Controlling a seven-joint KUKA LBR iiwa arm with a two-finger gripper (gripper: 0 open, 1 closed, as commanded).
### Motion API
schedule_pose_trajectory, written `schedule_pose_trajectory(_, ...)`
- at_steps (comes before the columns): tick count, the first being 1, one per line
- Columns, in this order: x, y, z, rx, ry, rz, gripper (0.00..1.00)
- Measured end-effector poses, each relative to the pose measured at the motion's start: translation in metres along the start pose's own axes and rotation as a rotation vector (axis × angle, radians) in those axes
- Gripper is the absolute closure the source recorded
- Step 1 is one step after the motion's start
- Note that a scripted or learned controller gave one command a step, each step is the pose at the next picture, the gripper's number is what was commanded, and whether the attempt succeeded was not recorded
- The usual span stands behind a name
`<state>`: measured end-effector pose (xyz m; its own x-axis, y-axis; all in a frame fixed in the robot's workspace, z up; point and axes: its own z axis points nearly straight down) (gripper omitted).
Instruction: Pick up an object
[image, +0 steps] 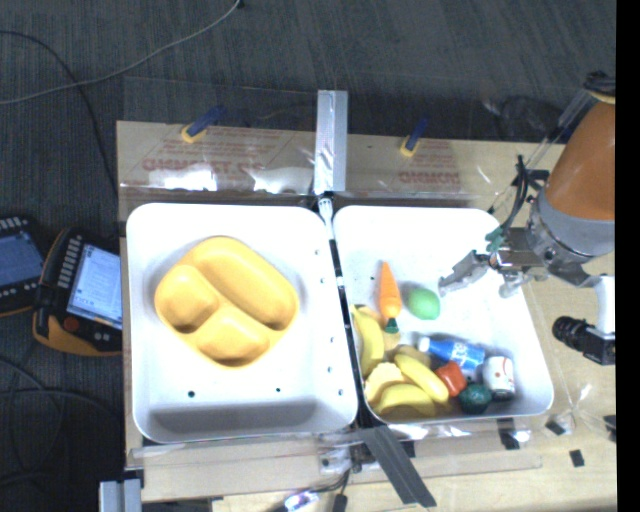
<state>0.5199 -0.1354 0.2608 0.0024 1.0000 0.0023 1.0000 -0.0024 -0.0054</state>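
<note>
The arm is reaching in over the right bin (520, 300), and the pincer (462, 272) is hovering above the white floor with its two fingers spread, nothing between them. Just beside it, lower and to the left, the green ball (423, 303) is sitting almost touching the carrot (389, 289). That ball is looking like the nearest candidate: probably light hollow plastic, smooth and round, so it is likely wanting to roll or squirt out unless the fingers are closing across its widest middle. The carrot is lying lengthwise, tapered, and a grip across its thick orange body would seem safer than the thin tip. Further down, the toys are crowding the bin's lower wall: bananas (405, 380) piled together, a blue-labelled bottle (455, 352), a red piece (451, 378) and a small white can (499, 374), all touching or overlapping, harder to isolate. In the left bin (150, 400), a big yellow moulded shape (225, 298) is lying alone, looking too wide for these fingers.
</note>
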Motion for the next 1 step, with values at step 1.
schedule_pose_trajectory(1, 0.0663, 0.0256, 0.0624, 0.001, -0.001, -0.118, 0.0)
